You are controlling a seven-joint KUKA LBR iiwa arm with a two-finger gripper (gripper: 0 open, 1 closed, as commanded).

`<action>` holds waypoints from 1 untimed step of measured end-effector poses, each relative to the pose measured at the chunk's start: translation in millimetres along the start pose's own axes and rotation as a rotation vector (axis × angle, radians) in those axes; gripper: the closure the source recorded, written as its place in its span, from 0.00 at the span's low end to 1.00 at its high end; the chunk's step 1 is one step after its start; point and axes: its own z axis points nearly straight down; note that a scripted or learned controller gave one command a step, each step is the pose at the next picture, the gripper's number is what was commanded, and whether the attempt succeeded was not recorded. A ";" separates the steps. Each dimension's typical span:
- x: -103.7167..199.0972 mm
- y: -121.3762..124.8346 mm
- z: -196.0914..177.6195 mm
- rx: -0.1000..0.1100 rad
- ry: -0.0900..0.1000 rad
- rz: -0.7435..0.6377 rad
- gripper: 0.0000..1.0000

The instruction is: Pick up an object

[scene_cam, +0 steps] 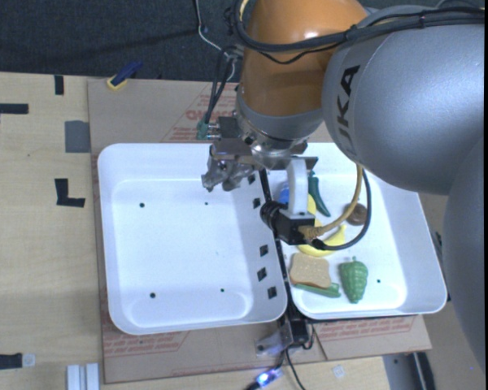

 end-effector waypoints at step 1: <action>53.7 -17.9 91.1 0.005 -0.002 -0.001 1.00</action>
